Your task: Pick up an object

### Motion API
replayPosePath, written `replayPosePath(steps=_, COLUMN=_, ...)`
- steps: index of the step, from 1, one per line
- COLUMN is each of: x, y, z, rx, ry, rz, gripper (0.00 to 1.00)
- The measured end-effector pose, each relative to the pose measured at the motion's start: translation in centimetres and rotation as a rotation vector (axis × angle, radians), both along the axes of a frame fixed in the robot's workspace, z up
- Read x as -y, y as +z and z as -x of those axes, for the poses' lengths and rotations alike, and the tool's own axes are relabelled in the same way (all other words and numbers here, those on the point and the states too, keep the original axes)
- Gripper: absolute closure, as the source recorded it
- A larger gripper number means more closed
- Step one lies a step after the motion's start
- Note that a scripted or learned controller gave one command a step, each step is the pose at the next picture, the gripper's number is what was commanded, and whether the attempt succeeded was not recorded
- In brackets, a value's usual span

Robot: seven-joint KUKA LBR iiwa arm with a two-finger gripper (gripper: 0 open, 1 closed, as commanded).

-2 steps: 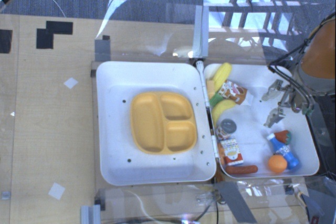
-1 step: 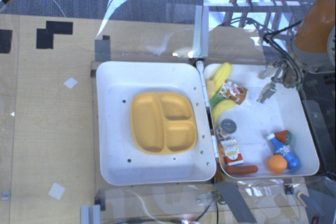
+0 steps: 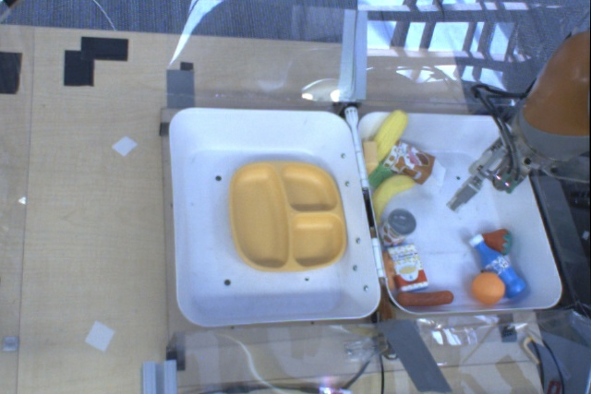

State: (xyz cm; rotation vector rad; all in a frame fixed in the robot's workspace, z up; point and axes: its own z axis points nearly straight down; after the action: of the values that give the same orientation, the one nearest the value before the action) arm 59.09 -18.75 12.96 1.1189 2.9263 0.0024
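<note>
Wooden bench (image 3: 83, 198), two white bins. Right bin (image 3: 545, 226): bananas (image 3: 391, 163), snack packet (image 3: 409, 162), juice carton (image 3: 404, 266), sausage (image 3: 424, 298) along left wall; orange (image 3: 488, 289), blue bottle (image 3: 499, 265) at near right corner. Gripper (image 3: 464, 195) empty, fingers apart, above bare mid-floor. Risks: closing on nothing; orange rolling; crowded items blocking fingers.

arm (image 3: 561, 101): enters from right, orange band uppermost, wrist angled down-left | gripper (image 3: 466, 191): low, pointing left and down | fingers: nothing seen between them

No legible text or labels.
</note>
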Motion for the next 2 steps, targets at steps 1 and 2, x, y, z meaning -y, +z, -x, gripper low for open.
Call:
replayPosePath(steps=1, x=1.4, y=-1.2, z=-6.6, rx=0.001, ry=-0.180, rz=-0.001, gripper=0.00)
replayPosePath(steps=2, x=-3.5, y=-2.0, z=-3.2, rx=-0.002, ry=-0.540, rz=-0.005, gripper=0.00)
